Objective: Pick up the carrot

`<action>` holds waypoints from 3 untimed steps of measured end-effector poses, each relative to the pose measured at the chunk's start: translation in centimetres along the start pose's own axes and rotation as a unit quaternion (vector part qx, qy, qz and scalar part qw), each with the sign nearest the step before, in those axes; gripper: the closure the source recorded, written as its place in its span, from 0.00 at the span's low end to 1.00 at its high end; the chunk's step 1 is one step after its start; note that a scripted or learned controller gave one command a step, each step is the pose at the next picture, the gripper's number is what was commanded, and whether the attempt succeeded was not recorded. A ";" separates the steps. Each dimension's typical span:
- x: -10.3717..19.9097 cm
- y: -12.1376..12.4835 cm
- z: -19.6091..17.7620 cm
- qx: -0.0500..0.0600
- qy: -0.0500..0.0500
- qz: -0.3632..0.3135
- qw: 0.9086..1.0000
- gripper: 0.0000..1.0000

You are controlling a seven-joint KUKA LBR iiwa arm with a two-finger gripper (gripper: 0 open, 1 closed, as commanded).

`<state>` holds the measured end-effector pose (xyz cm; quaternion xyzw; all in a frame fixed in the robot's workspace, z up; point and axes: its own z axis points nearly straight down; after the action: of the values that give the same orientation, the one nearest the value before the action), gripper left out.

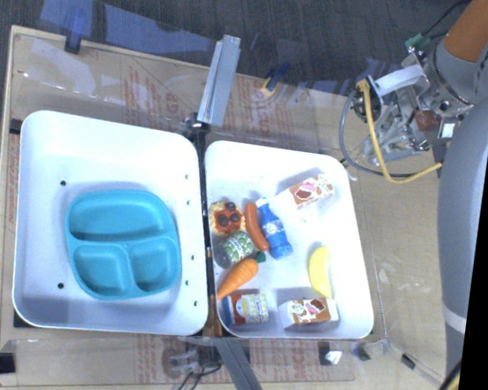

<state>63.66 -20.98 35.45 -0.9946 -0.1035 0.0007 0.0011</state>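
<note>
Camera view: carrot [238, 277] near bin's [357, 249] left edge.

Two white bins on a bench

A blue tray [122, 243] with three parts is seen in the left bin [46, 141]. In the right bin [357, 249], a yellow banana [320, 270], a blue bottle [273, 230], a red sausage [256, 225] and three small cartons [310, 190] [310, 312] [249, 308] are seen.
</note>
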 end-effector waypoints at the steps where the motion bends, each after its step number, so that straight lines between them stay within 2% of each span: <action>1: 0.2 -0.3 -0.8 0.001 -0.001 -0.005 1.000 1.00; 3: 0.5 -0.8 -2.4 0.004 -0.004 -0.015 1.000 1.00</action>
<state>64.04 -20.10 37.87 -0.9930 -0.1183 0.0051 0.0042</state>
